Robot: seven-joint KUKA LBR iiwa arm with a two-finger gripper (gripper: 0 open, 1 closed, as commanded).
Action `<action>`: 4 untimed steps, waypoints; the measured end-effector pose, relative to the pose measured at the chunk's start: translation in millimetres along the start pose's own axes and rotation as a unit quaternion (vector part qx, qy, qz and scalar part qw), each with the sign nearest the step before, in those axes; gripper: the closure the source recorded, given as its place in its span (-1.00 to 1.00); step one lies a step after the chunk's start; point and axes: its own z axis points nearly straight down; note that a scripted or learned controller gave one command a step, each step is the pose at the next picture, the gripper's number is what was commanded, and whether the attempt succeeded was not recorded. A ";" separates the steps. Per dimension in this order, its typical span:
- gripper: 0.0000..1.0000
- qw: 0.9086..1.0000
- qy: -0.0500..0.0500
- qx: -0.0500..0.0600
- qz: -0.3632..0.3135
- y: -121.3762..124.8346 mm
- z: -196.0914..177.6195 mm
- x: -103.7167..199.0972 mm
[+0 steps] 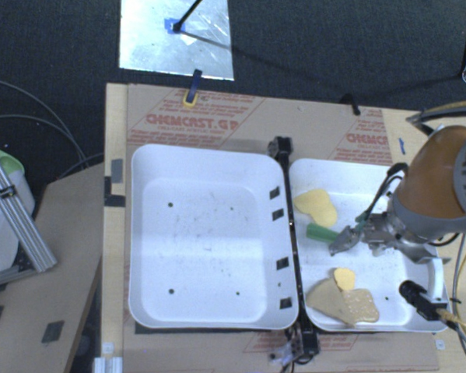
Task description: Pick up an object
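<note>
Gripper (344,242) low in right bin (389,181), tips beside green piece (321,232); finger state unclear.

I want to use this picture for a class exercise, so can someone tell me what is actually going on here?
A grey and orange robot arm reaches in from the right over the right-hand bin. Its pincer sits low beside a green object, just below a pale yellow piece. Nearer the front edge lie a small yellow piece and a tan sponge-like object. Whether it grips anything cannot be told. The left-hand bin sits alongside.
</note>
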 end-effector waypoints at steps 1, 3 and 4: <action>-1.00 1.000 -0.002 -0.008 -0.002 99.9 61.0 -56.3; -1.00 1.000 0.001 -0.010 -0.006 116.2 -46.0 85.1; -1.00 1.000 0.001 -0.004 -0.001 46.1 -40.7 96.3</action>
